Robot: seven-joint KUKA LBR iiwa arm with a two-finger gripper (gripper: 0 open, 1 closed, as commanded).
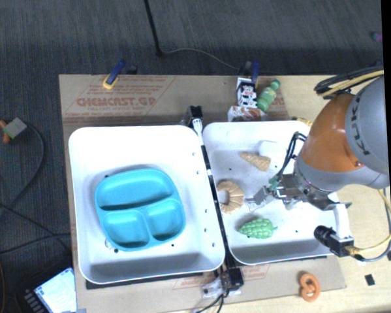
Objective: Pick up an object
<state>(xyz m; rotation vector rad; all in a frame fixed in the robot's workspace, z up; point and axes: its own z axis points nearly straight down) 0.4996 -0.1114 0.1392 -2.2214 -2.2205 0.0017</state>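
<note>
Nearest you, a small orange ring (309,285) lies on the bench in front of the right white bin (253,257). Inside that bin you see a knobbly green plastic grape bunch (257,228), a tan round pastry toy (231,195) and a beige cone (256,160). The two-finger gripper (260,196) hangs between them, whether spread or pinching you cannot tell.

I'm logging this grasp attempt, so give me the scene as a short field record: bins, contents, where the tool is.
left bin: holds a blue divided tray
right bin: holds a cone-shaped toy, a tan round toy, a green bumpy toy
tool: over the right bin, between the tan round toy and the green bumpy toy
tool contents: cannot tell
outside bins: orange ring on the bench front edge
</note>
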